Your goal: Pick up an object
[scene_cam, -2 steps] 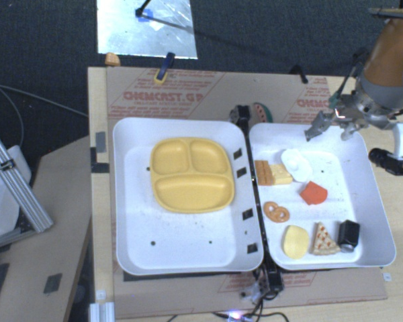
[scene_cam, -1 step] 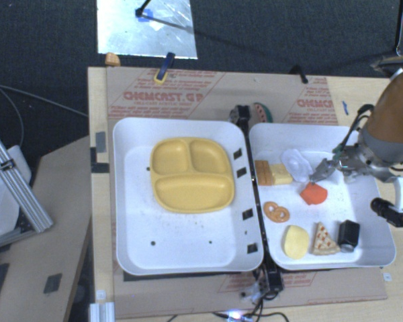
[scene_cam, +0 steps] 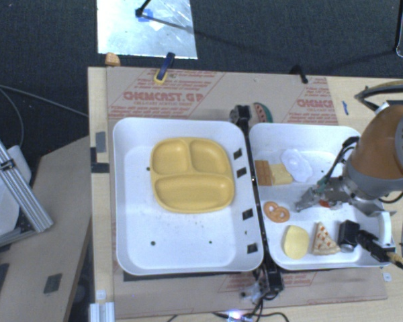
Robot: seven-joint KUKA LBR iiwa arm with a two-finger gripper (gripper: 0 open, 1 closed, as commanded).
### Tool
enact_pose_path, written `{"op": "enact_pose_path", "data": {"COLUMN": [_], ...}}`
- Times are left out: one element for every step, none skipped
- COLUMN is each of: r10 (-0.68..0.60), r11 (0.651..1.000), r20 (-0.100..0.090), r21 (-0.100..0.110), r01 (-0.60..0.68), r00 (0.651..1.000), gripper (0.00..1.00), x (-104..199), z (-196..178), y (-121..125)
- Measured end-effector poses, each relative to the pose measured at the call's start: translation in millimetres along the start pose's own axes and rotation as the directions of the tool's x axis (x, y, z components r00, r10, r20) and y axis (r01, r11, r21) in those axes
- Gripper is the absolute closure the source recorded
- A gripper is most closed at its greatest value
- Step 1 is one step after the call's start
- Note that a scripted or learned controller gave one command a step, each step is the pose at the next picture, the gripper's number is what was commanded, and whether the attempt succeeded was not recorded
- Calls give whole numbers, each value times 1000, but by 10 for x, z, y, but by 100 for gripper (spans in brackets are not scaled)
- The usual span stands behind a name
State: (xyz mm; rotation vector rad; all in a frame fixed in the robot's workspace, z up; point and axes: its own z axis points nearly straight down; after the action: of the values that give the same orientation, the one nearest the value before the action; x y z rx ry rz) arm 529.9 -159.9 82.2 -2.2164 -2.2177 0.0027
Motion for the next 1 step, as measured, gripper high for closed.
{"op": "enact_pose_path", "data": {"r10": [2], "r11": [1000], "r20": [8], "r21": [-12], "r01": [-2], "r00": [1000], "gripper": [0], "x": [-495], "z": [-392], "y": [243]}}
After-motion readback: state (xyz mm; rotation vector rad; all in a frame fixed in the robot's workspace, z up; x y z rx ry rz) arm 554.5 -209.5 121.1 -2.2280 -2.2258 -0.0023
